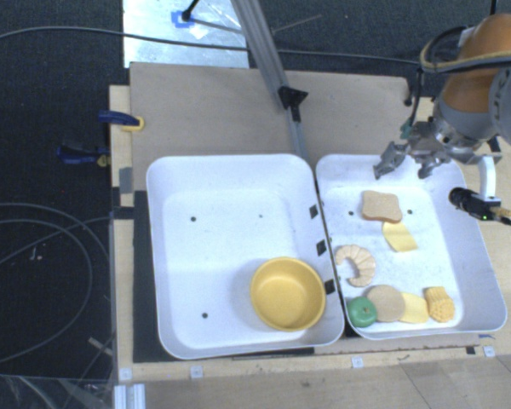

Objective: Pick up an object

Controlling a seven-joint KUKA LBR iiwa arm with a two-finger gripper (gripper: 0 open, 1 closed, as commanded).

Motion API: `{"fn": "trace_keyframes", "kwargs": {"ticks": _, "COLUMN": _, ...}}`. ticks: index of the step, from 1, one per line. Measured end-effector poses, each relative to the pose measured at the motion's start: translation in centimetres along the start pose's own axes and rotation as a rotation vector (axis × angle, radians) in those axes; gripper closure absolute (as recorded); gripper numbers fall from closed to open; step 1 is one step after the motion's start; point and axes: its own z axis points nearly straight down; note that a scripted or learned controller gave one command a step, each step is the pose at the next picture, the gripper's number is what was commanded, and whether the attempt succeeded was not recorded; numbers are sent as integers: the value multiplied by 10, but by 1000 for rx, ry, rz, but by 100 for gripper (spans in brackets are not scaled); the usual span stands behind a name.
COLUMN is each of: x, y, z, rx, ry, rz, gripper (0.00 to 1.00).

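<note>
Here the fingers (pixel 406 162) hang spread apart above the right bin (pixel 468 254); bread slice (pixel 381 206) lies just below, untouched.

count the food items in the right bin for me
7, none visibly hidden: bread slice, cheese slice, croissant, green piece, round cookie, yellow wedge and waffle along the near wall.

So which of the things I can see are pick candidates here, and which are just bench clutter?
Job items:
gripper, open, over the right bin's far edge
bread slice
cheese wedge
croissant
green piece
round cookie
waffle piece
yellow bowl in the left bin

Lying about:
blue clamps
cables
metal pole
</note>
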Motion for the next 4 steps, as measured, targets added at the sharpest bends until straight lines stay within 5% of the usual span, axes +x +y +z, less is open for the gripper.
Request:
{"fn": "trace_keyframes", "kwargs": {"ticks": 2, "x": 11, "y": 1, "z": 82, "rx": -2, "ry": 0, "rz": -5, "gripper": 0}}
{"fn": "trace_keyframes", "kwargs": {"ticks": 3, "x": 11, "y": 3, "z": 68, "rx": -9, "ry": -2, "rz": -7, "gripper": 100}}
{"fn": "trace_keyframes", "kwargs": {"ticks": 4, "x": 9, "y": 13, "z": 18, "rx": -10, "ry": -1, "rz": -4, "gripper": 100}}
